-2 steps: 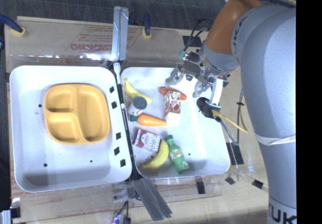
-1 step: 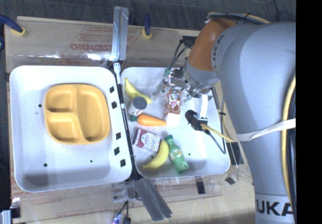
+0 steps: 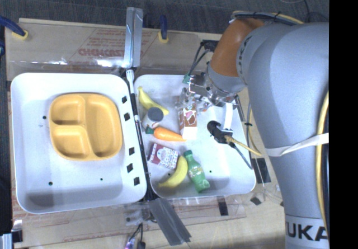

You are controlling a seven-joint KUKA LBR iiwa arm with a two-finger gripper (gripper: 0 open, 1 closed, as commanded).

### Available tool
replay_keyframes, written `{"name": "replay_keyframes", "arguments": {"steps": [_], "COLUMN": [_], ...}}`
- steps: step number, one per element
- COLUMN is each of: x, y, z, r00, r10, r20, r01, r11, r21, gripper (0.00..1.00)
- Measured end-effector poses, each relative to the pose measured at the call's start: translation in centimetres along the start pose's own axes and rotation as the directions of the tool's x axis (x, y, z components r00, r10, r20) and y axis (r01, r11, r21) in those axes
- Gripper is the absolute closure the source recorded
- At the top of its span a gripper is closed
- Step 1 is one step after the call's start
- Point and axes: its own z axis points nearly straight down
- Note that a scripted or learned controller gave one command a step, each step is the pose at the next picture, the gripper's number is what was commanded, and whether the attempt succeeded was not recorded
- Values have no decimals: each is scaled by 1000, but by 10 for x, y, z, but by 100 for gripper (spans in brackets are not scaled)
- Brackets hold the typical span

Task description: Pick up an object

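jaws (image 3: 193, 94) just above carton (image 3: 188, 120)

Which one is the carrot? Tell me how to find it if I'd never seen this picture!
Find the right-hand shallow white bin, the one crowded with toy food. Near its left wall, about halfway down, lies the small orange carrot with a green stem end, pointing right. It sits just below the dark round lid and above the red and white carton; nothing else there is orange and pointed.

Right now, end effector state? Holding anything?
End effector: cannot be told whether open or closed. It sits low in the right bin, just above the small carton; no object visibly held.
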Motion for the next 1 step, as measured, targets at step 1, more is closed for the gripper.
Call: {"name": "replay_keyframes", "arguments": {"steps": [1], "x": [2], "y": [-69], "z": [-81], "r00": [993], "r10": [-118], "r20": [1], "r01": [118], "r11": [993], "r21": [-3], "gripper": [100]}}
